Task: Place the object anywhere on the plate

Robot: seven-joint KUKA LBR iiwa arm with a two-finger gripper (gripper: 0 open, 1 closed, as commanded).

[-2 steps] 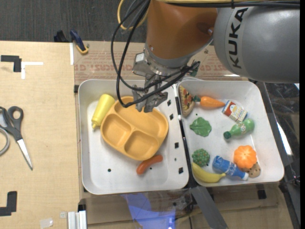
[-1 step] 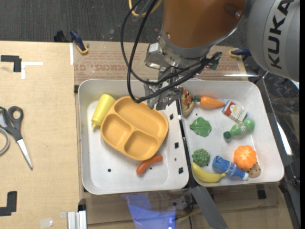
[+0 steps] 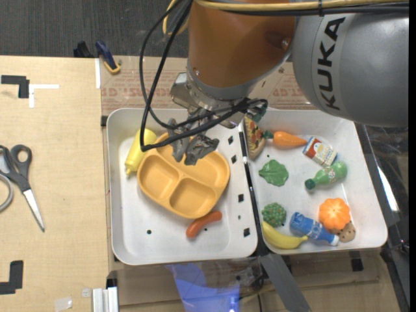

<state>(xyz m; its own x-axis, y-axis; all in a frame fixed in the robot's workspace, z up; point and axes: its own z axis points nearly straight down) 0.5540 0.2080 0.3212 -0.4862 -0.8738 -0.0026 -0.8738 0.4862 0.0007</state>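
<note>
The plate (image 3: pixel 184 181) is an orange-yellow dish with three compartments, lying in the left bin (image 3: pixel 123 239) toward its middle. Which object is meant for it cannot be told; nothing can be seen lying in the plate's compartments. The end effector (image 3: pixel 190 146) hangs over the plate's upper rim, dark and tangled with black cables; whether its fingers are spread or pressed together cannot be told, and nothing is visible between them.

Just beside the plate's upper left edge lies a yellow bottle (image 3: pixel 136 151), tilted, touching or nearly touching the rim. Below the plate, near its lower edge, lies a red sausage (image 3: pixel 203 224) on the bin floor.

The grey arm (image 3: pixel 351 51) with its orange band (image 3: pixel 237 34) comes in from the right and covers the top of both bins.

The right bin (image 3: pixel 364 242) holds many things: a slice of pizza (image 3: pixel 254 138) against the divider, a carrot (image 3: pixel 288 139) beside it, a small carton (image 3: pixel 320 151), a green bottle (image 3: pixel 327 175), a green leaf (image 3: pixel 273 172), a head of broccoli (image 3: pixel 273 214), a banana (image 3: pixel 283 235) at the lower edge, a blue can (image 3: pixel 311 227) lying on its side, an orange pumpkin (image 3: pixel 334 214) and a cookie (image 3: pixel 346 233) just beside it.

On the desk (image 3: pixel 58 194) to the left, well apart from the bins, lie scissors (image 3: pixel 23 181).
</note>
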